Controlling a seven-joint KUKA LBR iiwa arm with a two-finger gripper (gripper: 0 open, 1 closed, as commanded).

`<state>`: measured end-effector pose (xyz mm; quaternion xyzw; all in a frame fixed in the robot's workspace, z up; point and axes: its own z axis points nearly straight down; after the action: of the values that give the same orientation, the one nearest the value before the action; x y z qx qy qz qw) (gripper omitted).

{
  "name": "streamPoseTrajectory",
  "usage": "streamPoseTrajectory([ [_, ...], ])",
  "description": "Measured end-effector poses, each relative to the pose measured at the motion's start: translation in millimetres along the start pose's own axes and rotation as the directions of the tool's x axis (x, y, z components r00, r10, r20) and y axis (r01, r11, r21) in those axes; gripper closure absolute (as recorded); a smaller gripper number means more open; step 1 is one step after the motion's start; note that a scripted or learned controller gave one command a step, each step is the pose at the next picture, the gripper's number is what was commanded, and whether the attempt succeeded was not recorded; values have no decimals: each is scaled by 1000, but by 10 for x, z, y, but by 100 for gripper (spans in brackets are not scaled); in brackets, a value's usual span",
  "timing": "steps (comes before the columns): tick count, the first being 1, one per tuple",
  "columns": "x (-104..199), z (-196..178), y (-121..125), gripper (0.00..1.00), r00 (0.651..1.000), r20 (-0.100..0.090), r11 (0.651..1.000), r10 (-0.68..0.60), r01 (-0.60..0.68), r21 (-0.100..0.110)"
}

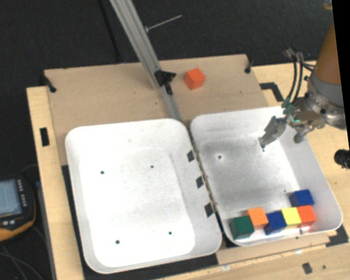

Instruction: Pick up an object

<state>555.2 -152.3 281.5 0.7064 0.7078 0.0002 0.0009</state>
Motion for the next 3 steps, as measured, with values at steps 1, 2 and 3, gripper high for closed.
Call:
streamPoseTrajectory([
  [1, -104, 1214, 275, 0, 1000, 0, 1000, 4, -4, 7],
  [2, 544, 1767, 311, 0, 1000, 0, 1000, 2, -2, 0],
  [3, 443, 1844, 292, 0, 1000, 0, 1000, 4, -4, 1],
])
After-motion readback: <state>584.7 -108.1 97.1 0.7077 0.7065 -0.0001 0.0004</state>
